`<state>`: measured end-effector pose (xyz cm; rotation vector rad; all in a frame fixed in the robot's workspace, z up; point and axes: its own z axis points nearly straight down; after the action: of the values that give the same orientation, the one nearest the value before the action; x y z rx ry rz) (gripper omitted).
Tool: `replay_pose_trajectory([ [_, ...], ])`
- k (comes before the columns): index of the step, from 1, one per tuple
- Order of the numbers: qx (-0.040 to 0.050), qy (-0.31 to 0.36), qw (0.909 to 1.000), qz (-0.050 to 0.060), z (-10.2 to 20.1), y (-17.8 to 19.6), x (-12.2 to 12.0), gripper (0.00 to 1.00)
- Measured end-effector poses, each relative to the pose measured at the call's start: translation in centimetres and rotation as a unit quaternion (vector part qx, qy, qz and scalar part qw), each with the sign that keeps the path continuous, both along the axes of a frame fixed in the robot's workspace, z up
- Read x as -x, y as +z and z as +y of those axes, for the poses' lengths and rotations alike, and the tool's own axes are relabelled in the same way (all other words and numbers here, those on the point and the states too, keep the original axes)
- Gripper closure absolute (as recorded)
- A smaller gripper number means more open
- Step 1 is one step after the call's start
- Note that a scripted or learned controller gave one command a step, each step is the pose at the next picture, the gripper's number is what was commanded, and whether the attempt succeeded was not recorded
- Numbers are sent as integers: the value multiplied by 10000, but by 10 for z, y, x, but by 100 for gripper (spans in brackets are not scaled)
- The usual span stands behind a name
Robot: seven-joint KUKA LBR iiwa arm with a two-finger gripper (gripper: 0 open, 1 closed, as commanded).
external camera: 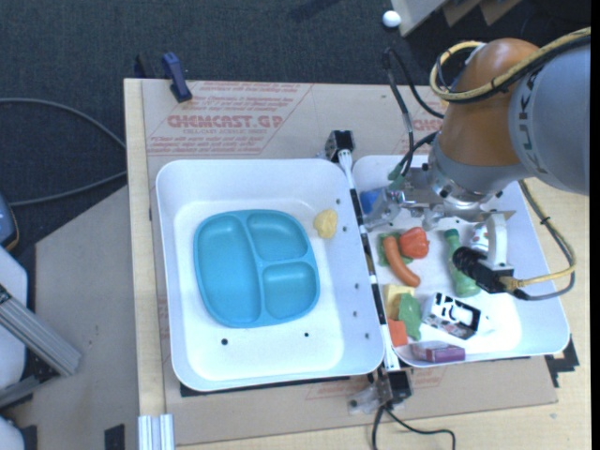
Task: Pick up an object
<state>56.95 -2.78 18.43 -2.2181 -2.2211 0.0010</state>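
My gripper (pixel 415 216) hangs low over the back of the right bin (pixel 544 312), under the orange band of the arm. Just in front of it lies a red, tomato-like toy (pixel 413 243), with an orange carrot-like piece (pixel 403 269) beside it. A blue object (pixel 371 201) sits at the bin's back left corner, partly behind the gripper. To the right lies a green toy (pixel 464 267). Nearer the front are a yellow piece (pixel 401 299), an orange piece (pixel 398 332), a black-and-white item (pixel 455 315) and a purple item (pixel 437 352).
The left bin (pixel 178 214) holds a light blue divided plate (pixel 257 266) and a small yellow lump (pixel 325 222) near its right wall. A yellow cable (pixel 544 277) loops from the arm over the right bin. A blue clamp (pixel 175 76) sits at the bench's back left.
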Motion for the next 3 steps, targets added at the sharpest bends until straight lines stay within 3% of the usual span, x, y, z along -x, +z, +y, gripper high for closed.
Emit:
replay_pose_trajectory([
  [1, 2, -10, 10000, 2, -10, 0, 33, 0],
  [3, 6, -6, 10000, -18, -36, 0, 14, 0],
])
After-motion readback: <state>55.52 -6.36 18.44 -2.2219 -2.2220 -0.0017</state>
